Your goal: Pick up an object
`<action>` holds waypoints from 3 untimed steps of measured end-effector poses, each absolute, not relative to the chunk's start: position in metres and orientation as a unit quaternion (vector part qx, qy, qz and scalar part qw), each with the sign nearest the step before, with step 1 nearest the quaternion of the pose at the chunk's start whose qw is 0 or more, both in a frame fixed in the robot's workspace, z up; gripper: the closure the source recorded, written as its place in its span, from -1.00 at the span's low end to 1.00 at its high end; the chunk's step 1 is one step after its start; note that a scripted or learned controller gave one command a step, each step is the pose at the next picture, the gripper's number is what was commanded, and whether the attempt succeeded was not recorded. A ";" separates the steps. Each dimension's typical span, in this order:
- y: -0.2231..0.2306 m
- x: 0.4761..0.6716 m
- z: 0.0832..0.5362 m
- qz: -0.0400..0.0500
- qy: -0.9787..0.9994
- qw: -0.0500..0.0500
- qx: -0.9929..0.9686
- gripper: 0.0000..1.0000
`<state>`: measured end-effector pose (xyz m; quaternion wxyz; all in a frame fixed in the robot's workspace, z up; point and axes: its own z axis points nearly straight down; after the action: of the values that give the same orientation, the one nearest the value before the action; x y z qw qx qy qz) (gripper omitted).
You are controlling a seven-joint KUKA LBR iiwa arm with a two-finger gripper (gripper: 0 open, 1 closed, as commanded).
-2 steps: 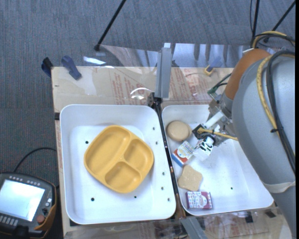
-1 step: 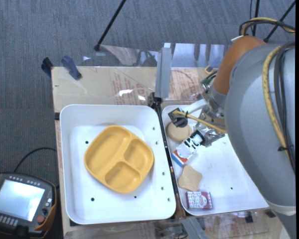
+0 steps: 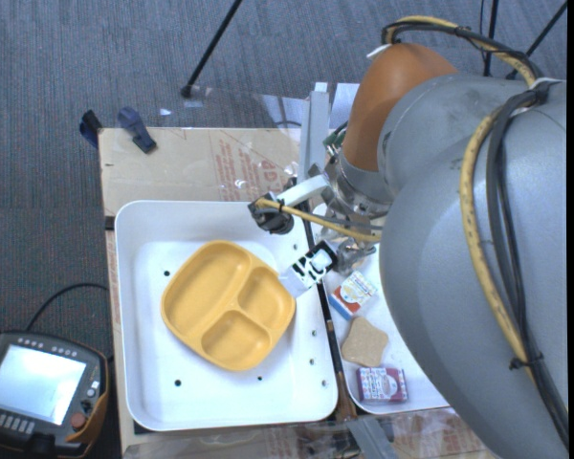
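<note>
A yellow divided plate (image 3: 228, 304) lies flat in the left white bin (image 3: 143, 256). In the right bin (image 3: 364, 404) I see a small white, red and blue carton (image 3: 353, 294), a tan bread-like slice (image 3: 364, 341) and a red packet (image 3: 383, 383). My gripper (image 3: 311, 264) hangs low over the divider between the two bins, just right of the plate's upper right rim and up-left of the carton. The big grey arm (image 3: 469, 256) hides most of the right bin.
A cardboard sheet (image 3: 201, 165) covers the bench behind the bins, with a blue clamp (image 3: 134, 127) at its far left corner. A teach pendant (image 3: 40, 385) rests on the floor at lower left. A yellow cable (image 3: 316, 218) runs across by the wrist.
</note>
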<state>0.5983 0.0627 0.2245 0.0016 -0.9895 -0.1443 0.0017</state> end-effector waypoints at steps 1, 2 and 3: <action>0.160 0.596 0.209 0.003 -0.097 0.000 -0.995 1.00; 0.174 0.562 0.116 -0.005 -0.113 0.001 -0.994 1.00; 0.222 0.563 0.232 0.001 -0.115 -0.001 -0.993 1.00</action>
<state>0.5625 0.2225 0.2323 -0.0009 -0.9933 -0.1154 0.0012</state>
